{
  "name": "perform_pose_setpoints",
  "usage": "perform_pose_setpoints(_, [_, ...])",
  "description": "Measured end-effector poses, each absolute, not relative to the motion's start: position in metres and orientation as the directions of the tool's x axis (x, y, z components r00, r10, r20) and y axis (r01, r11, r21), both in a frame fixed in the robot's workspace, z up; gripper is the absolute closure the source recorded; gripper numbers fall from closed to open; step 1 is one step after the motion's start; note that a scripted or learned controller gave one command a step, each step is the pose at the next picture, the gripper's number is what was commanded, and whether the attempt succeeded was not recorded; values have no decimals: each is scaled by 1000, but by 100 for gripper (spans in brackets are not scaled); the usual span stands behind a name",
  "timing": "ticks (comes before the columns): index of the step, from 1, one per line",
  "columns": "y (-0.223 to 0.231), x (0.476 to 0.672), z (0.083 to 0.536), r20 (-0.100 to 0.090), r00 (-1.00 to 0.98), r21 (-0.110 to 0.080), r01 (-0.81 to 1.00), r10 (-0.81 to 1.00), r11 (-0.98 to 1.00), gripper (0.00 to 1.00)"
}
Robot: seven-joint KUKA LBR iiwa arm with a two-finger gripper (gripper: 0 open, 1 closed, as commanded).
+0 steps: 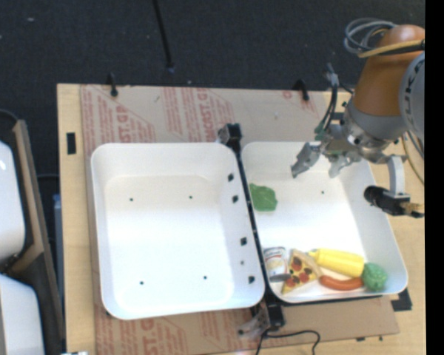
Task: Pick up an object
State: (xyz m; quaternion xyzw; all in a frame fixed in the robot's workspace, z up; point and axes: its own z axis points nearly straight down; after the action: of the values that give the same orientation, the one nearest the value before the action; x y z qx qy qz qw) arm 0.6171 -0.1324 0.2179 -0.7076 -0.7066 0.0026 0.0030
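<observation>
My gripper [320, 166] hangs over the far part of the right bin [355, 205], its two grey fingers spread open with nothing between them. A green lump [263, 197] lies by the bin's left wall, below and left of the gripper. Along the near edge lie a small can [274, 260], a pizza slice [301, 270], a yellow corn cob [340, 259], a red sausage [340, 282] and a green broccoli piece [374, 275].
The left bin [170, 228] sits beside the right one, parted by a black-clipped divider [243, 205]. The grey arm with its orange band [385, 72] comes in from the upper right. A cardboard sheet [155, 113] lies under both bins.
</observation>
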Motion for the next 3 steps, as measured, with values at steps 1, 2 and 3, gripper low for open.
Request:
perform_pose_setpoints(1, [-132,619,223,0,1,1,1000,1000,-1,0])
perform_pose_setpoints(2, [-133,608,174,0,1,-4,1000,1000,-1,0])
perform_pose_setpoints(3, [-129,603,129,0,1,-3,1000,1000,-1,0])
